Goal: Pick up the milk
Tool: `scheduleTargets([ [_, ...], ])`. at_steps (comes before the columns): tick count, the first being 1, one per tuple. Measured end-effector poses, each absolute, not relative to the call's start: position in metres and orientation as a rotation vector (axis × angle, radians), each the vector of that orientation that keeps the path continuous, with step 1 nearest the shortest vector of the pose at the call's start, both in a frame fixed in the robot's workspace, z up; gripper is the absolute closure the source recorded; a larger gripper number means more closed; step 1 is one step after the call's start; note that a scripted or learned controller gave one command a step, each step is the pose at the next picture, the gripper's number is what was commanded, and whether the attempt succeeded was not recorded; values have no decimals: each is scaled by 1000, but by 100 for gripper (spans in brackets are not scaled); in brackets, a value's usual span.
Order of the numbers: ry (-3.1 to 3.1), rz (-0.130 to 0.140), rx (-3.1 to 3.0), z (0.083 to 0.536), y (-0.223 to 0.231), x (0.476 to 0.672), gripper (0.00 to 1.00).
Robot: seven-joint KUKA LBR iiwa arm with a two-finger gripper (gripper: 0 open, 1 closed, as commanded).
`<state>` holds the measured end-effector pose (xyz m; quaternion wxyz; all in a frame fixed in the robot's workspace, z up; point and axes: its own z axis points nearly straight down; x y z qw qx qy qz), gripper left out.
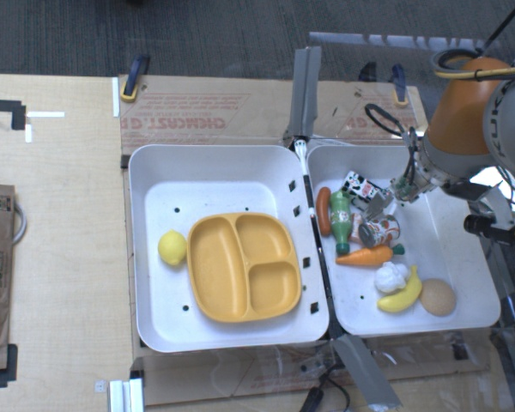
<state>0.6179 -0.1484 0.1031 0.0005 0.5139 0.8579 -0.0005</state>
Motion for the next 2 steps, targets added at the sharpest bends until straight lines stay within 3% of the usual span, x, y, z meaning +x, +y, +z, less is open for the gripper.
scheduleTargets([
  [1, 2848, -10, 1308, 96, -118, 660, 0],
  [2, 2894, -2, 1224, 89, -183, 589, 0],
])
